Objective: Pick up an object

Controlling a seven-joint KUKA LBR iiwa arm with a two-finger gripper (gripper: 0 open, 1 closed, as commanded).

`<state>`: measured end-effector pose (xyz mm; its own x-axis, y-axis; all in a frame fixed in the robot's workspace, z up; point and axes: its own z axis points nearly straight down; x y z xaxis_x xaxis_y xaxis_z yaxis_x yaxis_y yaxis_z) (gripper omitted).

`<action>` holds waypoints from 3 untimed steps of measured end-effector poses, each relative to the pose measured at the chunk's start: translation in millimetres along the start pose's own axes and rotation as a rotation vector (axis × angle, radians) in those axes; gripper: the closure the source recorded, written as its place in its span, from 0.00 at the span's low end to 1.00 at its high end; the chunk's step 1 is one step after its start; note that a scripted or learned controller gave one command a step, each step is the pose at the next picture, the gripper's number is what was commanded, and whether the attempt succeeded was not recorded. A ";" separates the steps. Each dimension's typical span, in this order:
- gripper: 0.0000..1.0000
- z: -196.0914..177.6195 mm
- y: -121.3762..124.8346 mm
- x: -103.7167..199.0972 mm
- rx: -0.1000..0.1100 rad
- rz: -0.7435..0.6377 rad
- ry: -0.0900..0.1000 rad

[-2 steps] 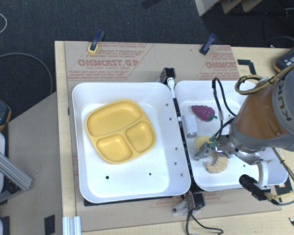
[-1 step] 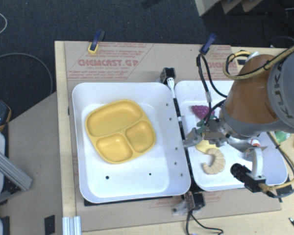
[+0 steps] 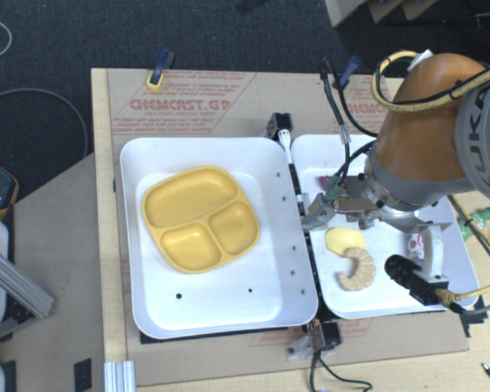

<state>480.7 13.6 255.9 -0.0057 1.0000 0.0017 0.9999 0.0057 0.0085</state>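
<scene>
The pale yellow rounded plastic toy [image 3: 344,240] lay in the right white bin [image 3: 396,302], touching the curled tan shrimp-like toy [image 3: 358,269]. It looked light, stiff and probably slippery, best pinched across its width. The claw [image 3: 320,211] hovered beside it; whether spread, I could not tell.

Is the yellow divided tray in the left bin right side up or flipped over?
Right side up. The yellow tray lies flat in the left bin, with its three compartments facing upward.
</scene>
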 end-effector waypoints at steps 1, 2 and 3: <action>0.00 -128.3 1.5 24.5 -0.009 0.000 0.001; 1.00 -131.3 0.7 23.2 0.005 0.004 -0.003; 1.00 -179.8 0.8 110.4 0.002 -0.005 0.002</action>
<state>479.4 123.7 435.9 -0.0104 0.9999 0.0034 0.9999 0.0104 0.0067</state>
